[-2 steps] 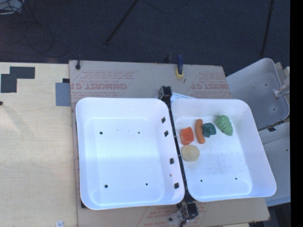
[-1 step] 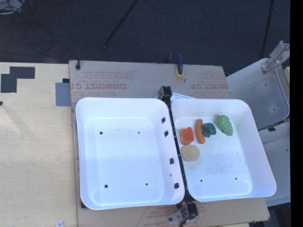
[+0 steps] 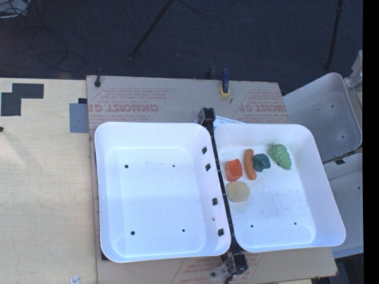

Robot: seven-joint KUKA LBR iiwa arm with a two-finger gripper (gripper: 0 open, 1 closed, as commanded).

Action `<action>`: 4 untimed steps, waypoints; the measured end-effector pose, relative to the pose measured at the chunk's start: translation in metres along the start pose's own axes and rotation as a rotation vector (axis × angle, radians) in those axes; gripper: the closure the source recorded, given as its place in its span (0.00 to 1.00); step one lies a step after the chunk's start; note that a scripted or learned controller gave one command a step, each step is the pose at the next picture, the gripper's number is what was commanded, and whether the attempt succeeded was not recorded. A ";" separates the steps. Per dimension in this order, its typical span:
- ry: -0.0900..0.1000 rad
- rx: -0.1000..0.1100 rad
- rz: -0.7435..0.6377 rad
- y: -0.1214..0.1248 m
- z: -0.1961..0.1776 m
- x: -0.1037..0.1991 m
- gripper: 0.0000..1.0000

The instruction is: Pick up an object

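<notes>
Five small items lie clustered in the right bin (image 3: 320, 218) near its divider: orange block (image 3: 234, 170), orange stick (image 3: 250, 164), teal lump (image 3: 261, 162), green lump (image 3: 280, 156), pale disc (image 3: 238, 191), all loose for picking; gripper state cannot be told.
</notes>
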State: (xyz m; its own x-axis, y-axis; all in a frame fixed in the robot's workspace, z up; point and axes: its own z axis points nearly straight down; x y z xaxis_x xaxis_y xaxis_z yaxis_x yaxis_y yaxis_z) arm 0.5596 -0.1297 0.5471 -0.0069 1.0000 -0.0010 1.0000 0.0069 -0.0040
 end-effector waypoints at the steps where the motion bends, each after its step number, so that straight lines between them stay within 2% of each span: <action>1: 0.004 0.007 -0.002 0.014 0.081 0.085 1.00; 2: 0.002 -0.006 0.002 -0.022 0.006 0.126 1.00; 3: 0.002 0.001 -0.001 -0.038 0.010 0.200 1.00; 4: -0.002 0.014 -0.001 -0.033 0.144 0.279 1.00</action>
State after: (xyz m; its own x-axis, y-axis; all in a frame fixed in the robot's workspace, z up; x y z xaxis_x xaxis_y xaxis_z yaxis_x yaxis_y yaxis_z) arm 0.5244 0.1489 0.4028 -0.0081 1.0000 -0.0029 0.9998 0.0080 -0.0179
